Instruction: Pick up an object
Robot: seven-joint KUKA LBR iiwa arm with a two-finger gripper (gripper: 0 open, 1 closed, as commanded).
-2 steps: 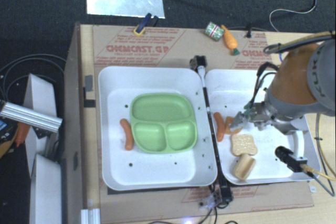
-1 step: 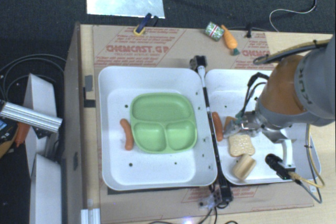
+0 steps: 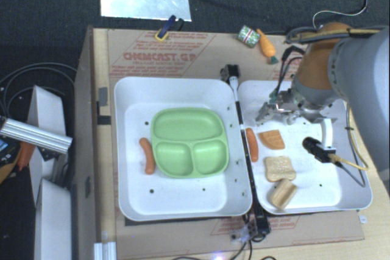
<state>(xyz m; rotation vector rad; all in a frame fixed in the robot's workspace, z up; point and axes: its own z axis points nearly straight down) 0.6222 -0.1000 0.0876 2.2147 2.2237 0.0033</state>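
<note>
Sausage [image 3: 251,144] lengthwise along right bin [image 3: 352,190] wall

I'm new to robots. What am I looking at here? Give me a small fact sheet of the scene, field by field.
left bin: green divided plate; sausage beside it, on the view's left
right bin: second sausage along the wall next to the left bin; orange wedge; bread slice; tan roll
gripper: at the far part of the right bin, just beyond the orange wedge; no object seen held
behind the bins: toy carrot; small green can
</note>
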